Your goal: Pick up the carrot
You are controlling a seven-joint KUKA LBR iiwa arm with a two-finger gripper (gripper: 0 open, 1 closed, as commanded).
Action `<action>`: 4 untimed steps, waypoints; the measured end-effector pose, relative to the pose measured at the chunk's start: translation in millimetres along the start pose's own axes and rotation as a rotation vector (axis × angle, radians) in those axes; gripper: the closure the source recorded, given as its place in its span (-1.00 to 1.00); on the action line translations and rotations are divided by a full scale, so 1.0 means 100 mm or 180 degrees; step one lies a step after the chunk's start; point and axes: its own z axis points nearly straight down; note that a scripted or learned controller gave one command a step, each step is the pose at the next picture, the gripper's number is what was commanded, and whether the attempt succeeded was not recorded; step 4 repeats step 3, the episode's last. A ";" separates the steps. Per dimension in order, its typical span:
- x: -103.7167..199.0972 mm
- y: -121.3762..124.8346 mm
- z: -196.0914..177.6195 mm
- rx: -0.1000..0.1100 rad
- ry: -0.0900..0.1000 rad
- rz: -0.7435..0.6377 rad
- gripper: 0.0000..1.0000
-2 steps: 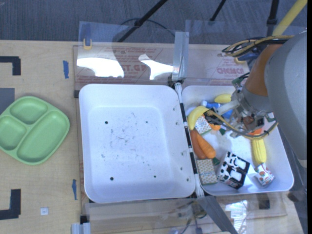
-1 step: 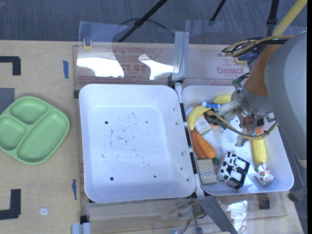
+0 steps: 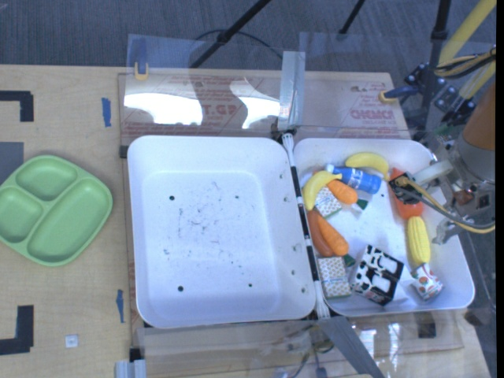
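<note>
Lying in the right bin (image 3: 461, 286), the carrot (image 3: 326, 232) is close to the wall between the two bins. It is long and orange and tilts a little. Just beyond it are a small orange thing (image 3: 343, 191), a blue bottle (image 3: 355, 179) and two yellow bananas (image 3: 367, 161). A black and white box (image 3: 376, 272) sits near the carrot's near end. A yellow corn cob (image 3: 418, 241) lies further right. The gripper (image 3: 441, 201) is over the right side of this bin, well apart from the carrot. Nobody can tell if it is open or closed. A green plate (image 3: 51, 209) rests far left on the bench.
</note>
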 end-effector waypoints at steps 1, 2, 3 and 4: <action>0.04 -0.59 0.37 0.0010 -0.0008 -0.0685 -1.00; 0.57 -0.76 0.03 -0.0005 0.0002 -0.1334 -1.00; 0.48 -0.80 -0.01 0.0005 -0.0006 -0.1468 -1.00; 0.48 -0.80 -0.01 0.0005 -0.0006 -0.1468 -1.00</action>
